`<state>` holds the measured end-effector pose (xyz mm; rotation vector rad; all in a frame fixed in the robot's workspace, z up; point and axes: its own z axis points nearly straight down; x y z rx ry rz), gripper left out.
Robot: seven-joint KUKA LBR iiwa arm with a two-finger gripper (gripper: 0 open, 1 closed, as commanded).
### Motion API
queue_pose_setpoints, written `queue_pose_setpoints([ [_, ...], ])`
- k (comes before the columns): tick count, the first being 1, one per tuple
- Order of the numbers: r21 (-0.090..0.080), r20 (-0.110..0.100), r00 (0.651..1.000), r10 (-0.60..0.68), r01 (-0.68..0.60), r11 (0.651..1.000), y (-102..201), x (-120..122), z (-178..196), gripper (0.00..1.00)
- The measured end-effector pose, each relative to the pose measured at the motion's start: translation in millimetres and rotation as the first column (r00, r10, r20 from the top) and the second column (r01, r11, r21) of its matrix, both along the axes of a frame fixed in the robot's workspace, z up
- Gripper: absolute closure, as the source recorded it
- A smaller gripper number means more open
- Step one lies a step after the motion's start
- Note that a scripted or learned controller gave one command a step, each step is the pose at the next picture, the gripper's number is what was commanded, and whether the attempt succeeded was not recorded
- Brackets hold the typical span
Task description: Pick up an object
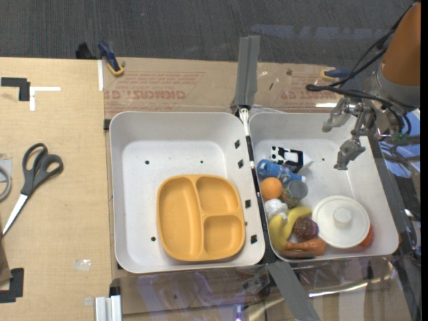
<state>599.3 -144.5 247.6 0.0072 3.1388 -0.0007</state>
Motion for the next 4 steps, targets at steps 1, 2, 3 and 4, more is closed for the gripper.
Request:
queue_pose_setpoints([
  [1, 0.000, 0.004, 0.993, -0.122, 0.122, 0.993, 34, 17, -123, 0.00],
  [2, 0.000, 0.008, 0.973, -0.232, 0.232, 0.973, 46, 6, -152, 0.00],
  [3, -0.001, 0.005, 0.975, -0.221, 0.221, 0.975, -78, -25, -153, 0.00],
  [4, 0.001, -0.001, 0.934, -0.356, 0.356, 0.934, 15, -41, -155, 0.00],
])
